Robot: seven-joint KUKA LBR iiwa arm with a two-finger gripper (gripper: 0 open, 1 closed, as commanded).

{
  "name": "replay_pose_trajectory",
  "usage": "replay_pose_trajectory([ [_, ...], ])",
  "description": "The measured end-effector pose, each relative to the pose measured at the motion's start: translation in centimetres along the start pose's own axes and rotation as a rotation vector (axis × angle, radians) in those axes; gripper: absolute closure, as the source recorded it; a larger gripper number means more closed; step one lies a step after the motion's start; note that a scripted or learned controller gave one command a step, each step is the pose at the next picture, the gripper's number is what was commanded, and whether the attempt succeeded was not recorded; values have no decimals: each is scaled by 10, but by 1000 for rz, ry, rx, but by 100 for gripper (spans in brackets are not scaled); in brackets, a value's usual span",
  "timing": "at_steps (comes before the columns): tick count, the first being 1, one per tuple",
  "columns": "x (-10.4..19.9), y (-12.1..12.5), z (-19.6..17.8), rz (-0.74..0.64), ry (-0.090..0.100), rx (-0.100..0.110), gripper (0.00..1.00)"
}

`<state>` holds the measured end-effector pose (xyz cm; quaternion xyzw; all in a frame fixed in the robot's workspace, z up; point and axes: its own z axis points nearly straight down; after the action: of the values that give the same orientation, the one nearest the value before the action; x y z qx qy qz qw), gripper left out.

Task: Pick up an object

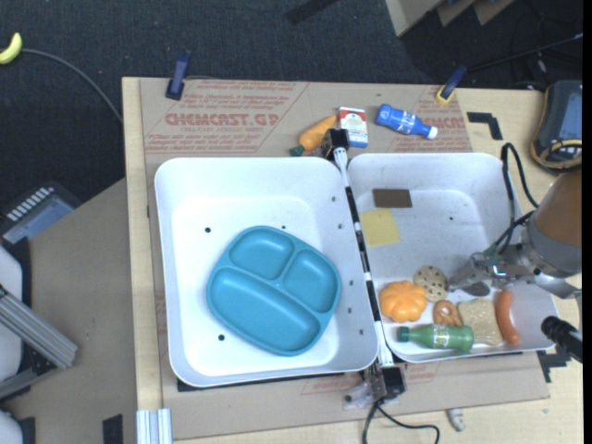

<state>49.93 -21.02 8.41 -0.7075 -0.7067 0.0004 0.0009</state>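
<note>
Hovering over toy food in the right bin [481,169].
The gripper [481,276] hangs by the sausage [505,315]; grip state unclear. Sausage looks light, smooth, best pinched mid-length.

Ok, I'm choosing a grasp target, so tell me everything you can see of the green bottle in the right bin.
The green plastic-looking bottle lies on its side along the near edge of the right white bin, its white cap pointing left towards the orange pumpkin-like toy, which sits just above the cap. A paler band, likely a label, wraps its middle. It looks intact. A pretzel-shaped piece lies right behind it; whether they touch is unclear.
</note>
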Motion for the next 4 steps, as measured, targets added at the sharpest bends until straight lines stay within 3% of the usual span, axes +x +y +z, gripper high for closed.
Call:
replay_pose_trajectory([
  [1,-8,58,0,-5,6,-2,0],
  [2,-10,-5,0,-3,7,3,0],
  [3,-9,57,0,-7,7,-1,0],
  [4,-10,5,0,-3,7,2,0],
])
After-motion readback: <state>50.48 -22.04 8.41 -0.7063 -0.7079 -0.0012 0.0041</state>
